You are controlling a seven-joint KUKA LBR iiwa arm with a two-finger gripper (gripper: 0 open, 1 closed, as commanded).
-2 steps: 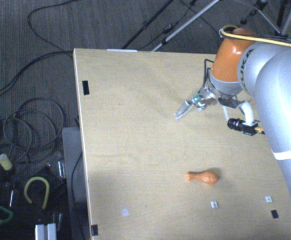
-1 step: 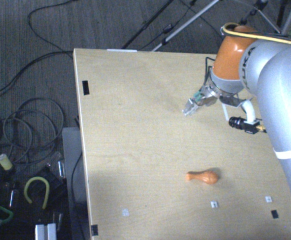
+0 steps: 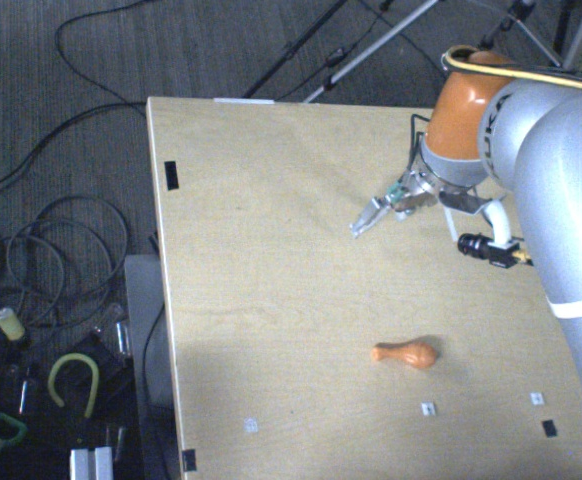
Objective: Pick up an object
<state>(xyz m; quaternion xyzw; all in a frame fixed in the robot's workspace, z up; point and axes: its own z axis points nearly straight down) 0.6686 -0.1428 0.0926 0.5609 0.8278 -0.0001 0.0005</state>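
1. Orange in colour, a small pear-shaped object (image 3: 407,354) is seen lying on its side on the pale wooden bench top (image 3: 271,268), toward the near right.
2. Well apart from it, further back, the gripper (image 3: 363,225) is held just above bare wood, pointing left.
3. Nothing is held between its fingers; whether they are parted cannot be told.

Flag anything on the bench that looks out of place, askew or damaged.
Nothing looks damaged or spilled. One small orange object lies on its side on the bare wooden board, apart from the end effector, which hangs well above it in the view. No bins sit on the board.
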